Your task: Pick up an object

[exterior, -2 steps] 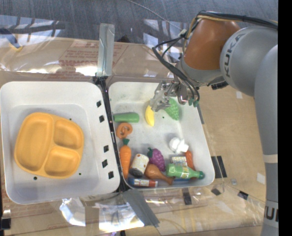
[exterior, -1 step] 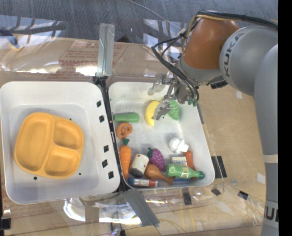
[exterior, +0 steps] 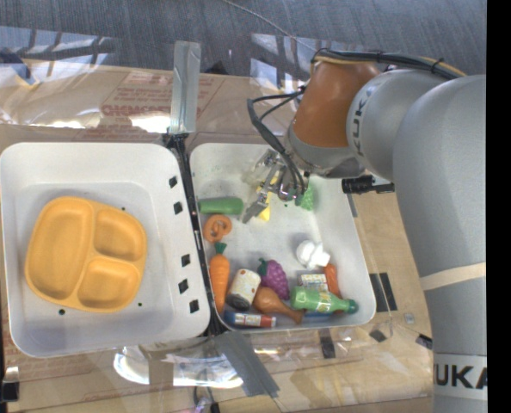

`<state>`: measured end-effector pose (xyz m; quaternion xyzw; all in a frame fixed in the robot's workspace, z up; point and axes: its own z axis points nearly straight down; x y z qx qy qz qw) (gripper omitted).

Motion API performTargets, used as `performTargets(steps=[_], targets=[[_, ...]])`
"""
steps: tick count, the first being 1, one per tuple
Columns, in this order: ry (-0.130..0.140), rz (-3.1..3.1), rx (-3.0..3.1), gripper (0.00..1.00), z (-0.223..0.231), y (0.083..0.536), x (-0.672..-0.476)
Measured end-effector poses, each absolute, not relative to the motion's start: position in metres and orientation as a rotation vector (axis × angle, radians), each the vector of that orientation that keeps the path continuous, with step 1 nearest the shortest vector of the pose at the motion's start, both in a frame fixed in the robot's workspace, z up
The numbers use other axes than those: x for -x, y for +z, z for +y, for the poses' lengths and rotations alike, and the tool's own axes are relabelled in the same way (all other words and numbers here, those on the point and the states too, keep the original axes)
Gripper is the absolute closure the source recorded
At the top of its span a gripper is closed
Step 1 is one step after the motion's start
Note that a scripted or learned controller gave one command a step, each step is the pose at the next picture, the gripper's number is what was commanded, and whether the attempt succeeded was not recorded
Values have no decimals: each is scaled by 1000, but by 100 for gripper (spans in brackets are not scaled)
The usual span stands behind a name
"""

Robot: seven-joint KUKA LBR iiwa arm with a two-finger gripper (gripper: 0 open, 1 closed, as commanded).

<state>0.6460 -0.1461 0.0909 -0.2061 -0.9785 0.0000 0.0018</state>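
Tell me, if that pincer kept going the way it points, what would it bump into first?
The pincer slants down and left, so probably bare bin floor first. The orange slice and green cucumber lie just beyond, though depth is hard to judge.

A yellow divided plate (exterior: pixel 85 254) lies in the left white bin (exterior: pixel 15 166).

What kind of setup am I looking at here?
Probably a lab bench for robot picking trials: two white bins taped to cardboard, a pile of toy food in the right one, a yellow tray in the left, and the arm reaching in.
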Motion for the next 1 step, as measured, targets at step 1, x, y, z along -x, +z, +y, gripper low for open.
performTargets(steps=[1], targets=[[1, -3080, 638, 100, -145, 104, -649]])
